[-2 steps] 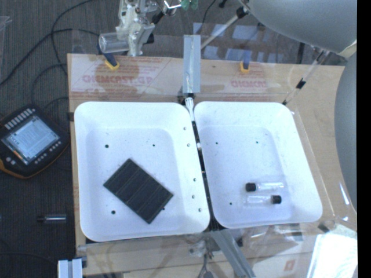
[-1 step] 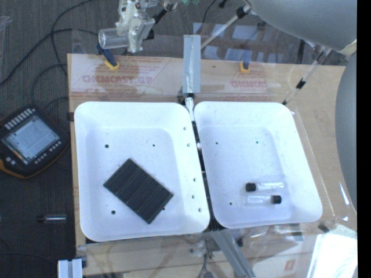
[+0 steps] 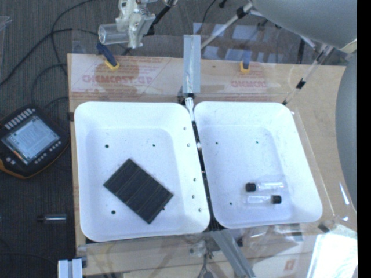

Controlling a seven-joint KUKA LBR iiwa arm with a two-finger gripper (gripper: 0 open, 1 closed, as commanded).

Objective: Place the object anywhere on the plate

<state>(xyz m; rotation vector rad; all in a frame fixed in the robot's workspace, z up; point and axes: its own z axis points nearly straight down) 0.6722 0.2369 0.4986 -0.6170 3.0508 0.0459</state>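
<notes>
A dark, ribbed square plate [image 3: 138, 190] lies flat and turned at an angle in the lower middle of the left bin [image 3: 87, 126]. Two small clear vials with black caps lie side by side in the lower part of the right bin [image 3: 298, 138]. The upper vial [image 3: 264, 186] has its cap on the left. The lower vial [image 3: 262, 200] has its cap on the right. A grey section of the arm [image 3: 307, 4] fills the top right corner, high above the bench and well away from both bins.
A teach pendant [image 3: 29, 141] lies off the bench to the left. A metal post [image 3: 192, 68] stands behind the seam between the bins. Clamps [image 3: 109, 59] grip the bench's back edge. A small dark cylinder [image 3: 53, 218] lies on the floor at the lower left.
</notes>
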